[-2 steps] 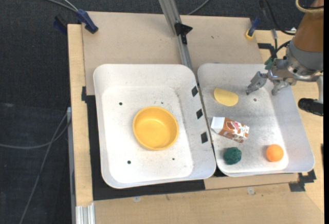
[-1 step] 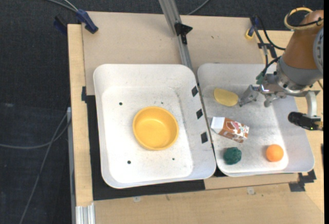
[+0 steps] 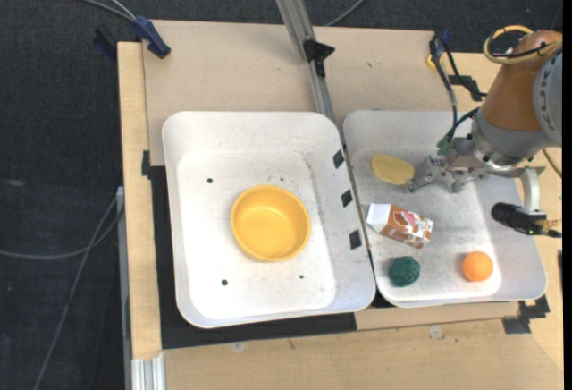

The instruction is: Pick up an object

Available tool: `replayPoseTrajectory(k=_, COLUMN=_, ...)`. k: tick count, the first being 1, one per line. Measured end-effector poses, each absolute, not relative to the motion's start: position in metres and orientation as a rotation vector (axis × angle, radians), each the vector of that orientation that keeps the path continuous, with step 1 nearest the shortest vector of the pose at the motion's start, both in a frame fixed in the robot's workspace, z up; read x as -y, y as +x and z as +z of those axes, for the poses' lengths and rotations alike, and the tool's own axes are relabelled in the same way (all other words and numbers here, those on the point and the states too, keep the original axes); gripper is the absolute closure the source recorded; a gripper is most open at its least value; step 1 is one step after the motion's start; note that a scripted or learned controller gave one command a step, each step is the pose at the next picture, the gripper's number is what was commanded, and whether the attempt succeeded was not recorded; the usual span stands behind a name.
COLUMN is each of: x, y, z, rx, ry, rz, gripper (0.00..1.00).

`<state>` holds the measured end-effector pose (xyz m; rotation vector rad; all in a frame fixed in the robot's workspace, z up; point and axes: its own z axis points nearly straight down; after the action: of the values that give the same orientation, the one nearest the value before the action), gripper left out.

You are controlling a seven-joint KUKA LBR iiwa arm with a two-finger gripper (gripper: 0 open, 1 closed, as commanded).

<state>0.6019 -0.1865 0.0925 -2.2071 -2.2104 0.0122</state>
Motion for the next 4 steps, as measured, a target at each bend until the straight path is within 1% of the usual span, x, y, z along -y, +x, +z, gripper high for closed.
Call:
replayPoseTrajectory(k=1, x=0.185, y=0.605, z=0.107, rx=2.218, ry=-2.207, rz=0.006, gripper=1.00)
replayPoseTrajectory(k=2, x=0.188, y=0.614, z=0.155, rx=2.233, ry=-2.224, rz=-0.008, gripper=1.00)
replayPoseTrajectory(k=3, x=0.178, y=0.610, z=0.209, rx=2.233, ry=-2.222, rz=-0.008, gripper=1.00)
replayPoseTrajectory(k=4, x=0.184, y=0.620, z=0.263, rx=2.232, ry=-2.223, rz=-0.008, gripper=1.00)
